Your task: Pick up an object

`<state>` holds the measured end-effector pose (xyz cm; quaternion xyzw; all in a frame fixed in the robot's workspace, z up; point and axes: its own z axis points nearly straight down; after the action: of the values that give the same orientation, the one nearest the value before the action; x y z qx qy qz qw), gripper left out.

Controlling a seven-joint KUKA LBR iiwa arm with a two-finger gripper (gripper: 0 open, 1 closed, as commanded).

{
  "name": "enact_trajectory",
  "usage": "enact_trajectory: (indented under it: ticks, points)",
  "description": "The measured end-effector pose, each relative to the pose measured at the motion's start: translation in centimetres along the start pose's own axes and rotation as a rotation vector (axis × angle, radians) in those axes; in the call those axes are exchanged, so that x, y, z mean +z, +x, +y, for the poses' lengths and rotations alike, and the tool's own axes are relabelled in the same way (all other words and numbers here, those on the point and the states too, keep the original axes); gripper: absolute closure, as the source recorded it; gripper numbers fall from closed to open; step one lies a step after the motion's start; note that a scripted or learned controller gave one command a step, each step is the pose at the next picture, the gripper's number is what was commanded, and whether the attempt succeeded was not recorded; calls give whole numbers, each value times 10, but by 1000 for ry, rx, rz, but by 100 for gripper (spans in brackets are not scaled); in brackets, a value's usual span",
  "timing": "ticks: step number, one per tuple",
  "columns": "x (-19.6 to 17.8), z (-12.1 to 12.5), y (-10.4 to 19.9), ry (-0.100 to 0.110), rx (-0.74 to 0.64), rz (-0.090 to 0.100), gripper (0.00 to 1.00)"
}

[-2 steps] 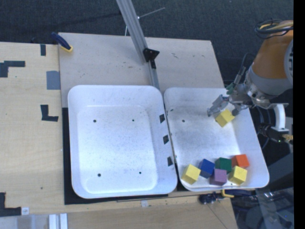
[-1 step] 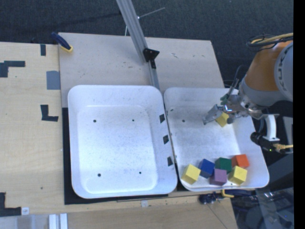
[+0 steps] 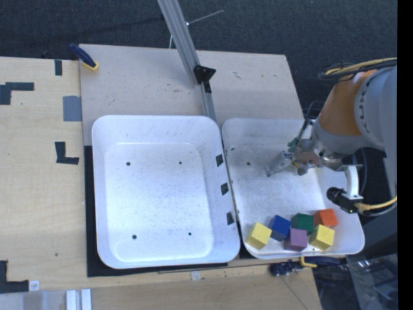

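Observation:
Several small cubes cluster at the near end of the right bin: a yellow cube, a blue cube, a green cube, a purple cube, an orange cube and a second yellow cube. My gripper hangs low over the middle of the right bin, pointing left. It is well apart from the cubes, which lie nearer the front edge. I see nothing in the gripper.
The left bin sits beside the right one, their rims touching. A slanted metal pole crosses the back of the bench. The arm's orange band and cables hang over the right bin's right rim.

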<state>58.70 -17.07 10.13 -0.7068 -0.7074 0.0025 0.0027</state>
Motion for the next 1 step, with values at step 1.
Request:
enact_trajectory:
  ticks: [1]
  points:
    - [-14, 2, 1, -5, -1, 0, 100]
